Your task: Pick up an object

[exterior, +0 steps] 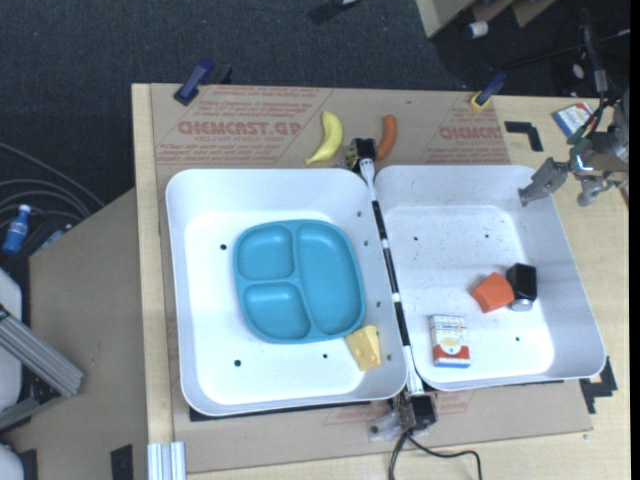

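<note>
Orange block [492,292] sits near the right bin's [560,353] front-right corner, looking light, rigid and best pinched across its flat sides, while the end effector [575,173] hovers over the bin's back-right rim.

I see a yellow banana [325,138] and an orange carrot [386,135] lying on the cardboard-covered surface [250,123] just behind the two bins, with a blue clamp [193,83] at its back-left corner.
</note>
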You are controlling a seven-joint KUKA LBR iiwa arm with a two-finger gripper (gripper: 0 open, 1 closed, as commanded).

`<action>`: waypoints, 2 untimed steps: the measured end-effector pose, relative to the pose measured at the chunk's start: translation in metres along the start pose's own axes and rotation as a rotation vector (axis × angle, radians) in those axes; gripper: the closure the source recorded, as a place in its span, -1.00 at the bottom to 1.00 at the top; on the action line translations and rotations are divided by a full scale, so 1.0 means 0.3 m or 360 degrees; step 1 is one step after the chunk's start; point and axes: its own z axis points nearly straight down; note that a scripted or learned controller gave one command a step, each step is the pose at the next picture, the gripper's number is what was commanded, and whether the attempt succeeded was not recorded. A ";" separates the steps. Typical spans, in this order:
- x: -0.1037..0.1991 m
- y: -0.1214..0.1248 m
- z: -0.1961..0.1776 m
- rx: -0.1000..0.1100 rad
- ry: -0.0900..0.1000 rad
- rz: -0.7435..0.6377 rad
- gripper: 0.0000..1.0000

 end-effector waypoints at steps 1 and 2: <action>-0.033 0.054 0.472 0.0005 0.0008 -0.0002 -1.00; 0.058 -0.029 0.548 0.0003 0.0002 0.0000 -1.00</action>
